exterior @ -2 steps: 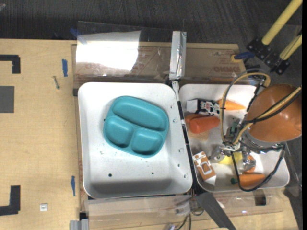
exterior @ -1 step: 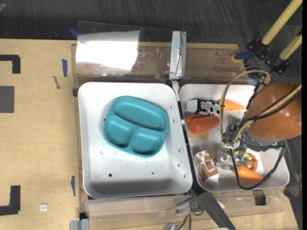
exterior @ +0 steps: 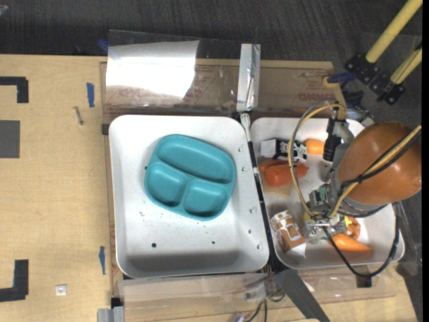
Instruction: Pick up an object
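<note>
Here, hanging low over the right bin point(exterior: 395, 247), gripper point(exterior: 322, 228) beside an orange carrot-like piece point(exterior: 350, 243); grip state impossible to tell; no readable labels.

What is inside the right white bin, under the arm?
In the right white bin lie an orange block, a small brown-and-white box, an orange carrot-shaped piece and a black-and-white item. The grey arm's orange band covers the bin's middle.

A robotics lab: a cabled arm point(exterior: 379, 166) over two white bins point(exterior: 127, 180) on a taped plywood counter point(exterior: 47, 180).
</note>
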Controlling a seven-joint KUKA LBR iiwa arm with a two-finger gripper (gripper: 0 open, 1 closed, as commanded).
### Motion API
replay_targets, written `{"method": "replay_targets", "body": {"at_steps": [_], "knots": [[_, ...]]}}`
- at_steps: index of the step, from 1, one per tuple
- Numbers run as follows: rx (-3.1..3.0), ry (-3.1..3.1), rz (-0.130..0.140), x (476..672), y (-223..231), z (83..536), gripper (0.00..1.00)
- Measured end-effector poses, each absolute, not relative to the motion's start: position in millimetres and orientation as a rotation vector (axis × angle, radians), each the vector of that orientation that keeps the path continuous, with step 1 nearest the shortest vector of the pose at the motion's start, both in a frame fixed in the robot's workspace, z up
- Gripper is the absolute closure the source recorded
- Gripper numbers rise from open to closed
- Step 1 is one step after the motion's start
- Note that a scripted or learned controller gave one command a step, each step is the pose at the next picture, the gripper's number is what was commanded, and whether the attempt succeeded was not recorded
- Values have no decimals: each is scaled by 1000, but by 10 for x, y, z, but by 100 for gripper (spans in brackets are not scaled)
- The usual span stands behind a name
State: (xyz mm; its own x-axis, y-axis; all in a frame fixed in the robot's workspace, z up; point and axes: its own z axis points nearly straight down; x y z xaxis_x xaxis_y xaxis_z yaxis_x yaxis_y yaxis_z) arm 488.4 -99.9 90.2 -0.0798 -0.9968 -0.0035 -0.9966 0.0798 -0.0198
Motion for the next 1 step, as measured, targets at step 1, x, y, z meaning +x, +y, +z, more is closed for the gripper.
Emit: {"method": "replay_targets", "body": {"at_steps": [1], "knots": [[-2197, 2231, -14, 4903, -415, 3012, 100]]}}
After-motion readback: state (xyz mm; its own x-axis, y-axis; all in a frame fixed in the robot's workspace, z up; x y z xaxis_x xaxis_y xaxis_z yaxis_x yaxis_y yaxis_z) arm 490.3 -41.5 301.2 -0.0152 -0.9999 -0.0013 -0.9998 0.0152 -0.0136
